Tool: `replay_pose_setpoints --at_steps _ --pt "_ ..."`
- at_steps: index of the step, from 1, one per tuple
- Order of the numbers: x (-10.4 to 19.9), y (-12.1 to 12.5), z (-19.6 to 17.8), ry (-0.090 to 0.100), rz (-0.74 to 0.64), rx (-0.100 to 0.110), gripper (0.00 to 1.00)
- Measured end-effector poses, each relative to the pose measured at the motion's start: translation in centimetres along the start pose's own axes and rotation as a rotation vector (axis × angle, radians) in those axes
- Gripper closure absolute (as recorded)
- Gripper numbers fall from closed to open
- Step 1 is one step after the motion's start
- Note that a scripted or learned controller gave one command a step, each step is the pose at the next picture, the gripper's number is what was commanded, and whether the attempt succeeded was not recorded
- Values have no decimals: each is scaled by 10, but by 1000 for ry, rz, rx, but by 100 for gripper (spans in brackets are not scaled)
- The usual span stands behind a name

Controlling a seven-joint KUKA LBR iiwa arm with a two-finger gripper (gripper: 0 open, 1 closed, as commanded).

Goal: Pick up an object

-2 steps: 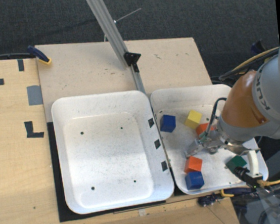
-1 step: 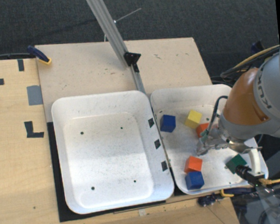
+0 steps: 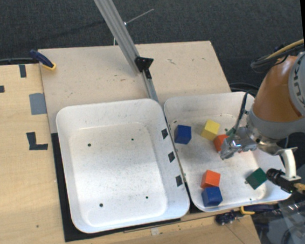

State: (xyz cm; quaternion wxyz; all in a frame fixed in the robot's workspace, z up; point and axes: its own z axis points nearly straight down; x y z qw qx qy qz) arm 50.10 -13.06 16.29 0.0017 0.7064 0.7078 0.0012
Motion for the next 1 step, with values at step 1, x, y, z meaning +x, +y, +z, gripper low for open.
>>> replay_pose_setpoints --at_steps 1 --pt "1 -6 -45 0 1 1 100"
